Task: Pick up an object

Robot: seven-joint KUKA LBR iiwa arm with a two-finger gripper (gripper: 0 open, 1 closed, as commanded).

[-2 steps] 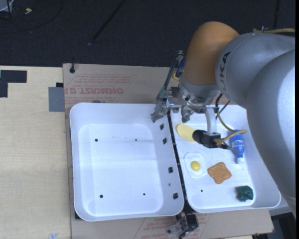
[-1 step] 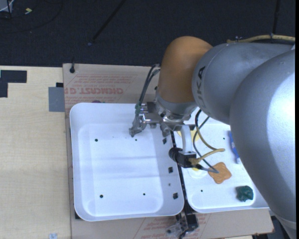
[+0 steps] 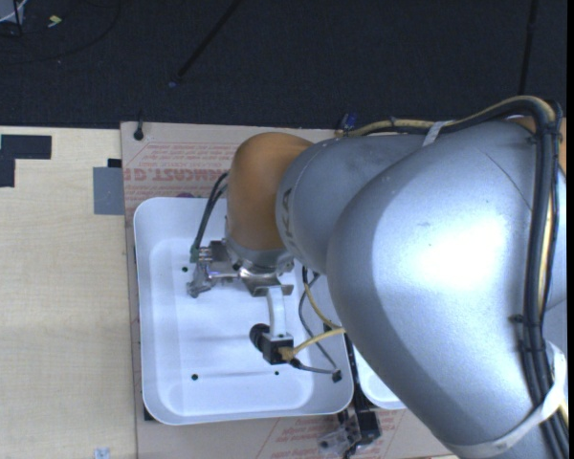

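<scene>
smooth rounded grey arm (image 3: 430, 275) above glossy shallow white bin (image 3: 172, 371); whether jaws are clenched, cannot tell.

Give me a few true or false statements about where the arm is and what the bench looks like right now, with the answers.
1. The gripper is above the white bin on the view's left. True.
2. The band above the wrist is blue. False: it is orange.
3. The arm reaches in from the view's left. False: it comes in from the right.
4. The cardboard sheet under the bin carries red lettering. True.
5. The bin under the gripper is black. False: it is white.
</scene>
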